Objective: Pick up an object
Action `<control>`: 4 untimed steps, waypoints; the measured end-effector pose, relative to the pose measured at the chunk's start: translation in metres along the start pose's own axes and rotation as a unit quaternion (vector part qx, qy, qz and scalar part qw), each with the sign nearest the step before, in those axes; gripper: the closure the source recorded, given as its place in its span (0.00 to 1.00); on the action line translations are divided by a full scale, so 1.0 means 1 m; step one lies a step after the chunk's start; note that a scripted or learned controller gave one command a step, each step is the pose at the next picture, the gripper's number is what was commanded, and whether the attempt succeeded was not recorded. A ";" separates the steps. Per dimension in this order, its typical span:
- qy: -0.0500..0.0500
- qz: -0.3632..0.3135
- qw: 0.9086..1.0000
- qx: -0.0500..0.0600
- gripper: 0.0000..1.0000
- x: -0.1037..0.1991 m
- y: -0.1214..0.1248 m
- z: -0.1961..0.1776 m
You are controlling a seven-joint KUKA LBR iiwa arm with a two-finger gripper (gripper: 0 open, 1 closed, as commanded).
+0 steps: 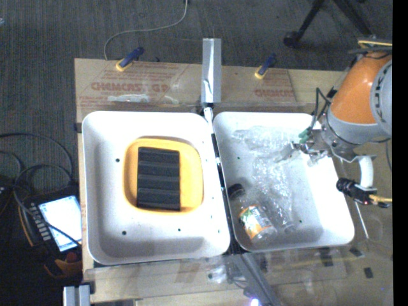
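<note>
So the stuff to grab is all sitting in the right bin (331, 225); there's a clear crumpled plastic bottle (271, 177) sprawled across the middle of it, running from the upper part of the bin down toward the near edge; pretty see-through so its outline is hard to trace exactly. At the low end of it, near the front wall of the bin, there's a bit with an orange and green label (254, 220), looks like part of the same bottle or something lying right against it, can't say which; just up and left of that is a small black cap (236, 189), close to the bin's left wall.

The gripper (305, 144) is at the upper right of that bin, hanging over the top end of the plastic; honestly can't tell how its jaws stand, it's small and muddled against the clear plastic, and I don't see anything clearly held in it. Behind it is the arm (363, 107) with its orange band, coming in from the right.

The left bin (102, 228) has a yellow tray (131, 171) with a black ribbed block (158, 178) lying in it; the two bins are side by side, touching along the middle. Two blue-and-yellow clamps (129, 58) sit on the cardboard sheet (140, 88) behind the bins; a tablet-like screen (58, 217) lies on the floor at far left.
</note>
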State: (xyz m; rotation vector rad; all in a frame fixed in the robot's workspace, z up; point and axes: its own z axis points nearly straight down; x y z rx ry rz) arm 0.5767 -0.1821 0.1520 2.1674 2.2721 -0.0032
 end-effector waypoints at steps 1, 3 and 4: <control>0.002 -0.073 0.997 0.001 0.00 0.002 -0.081 0.021; 0.002 -0.031 0.999 -0.007 0.00 -0.011 -0.070 0.058; -0.006 -0.049 0.999 -0.013 0.00 0.020 -0.084 0.057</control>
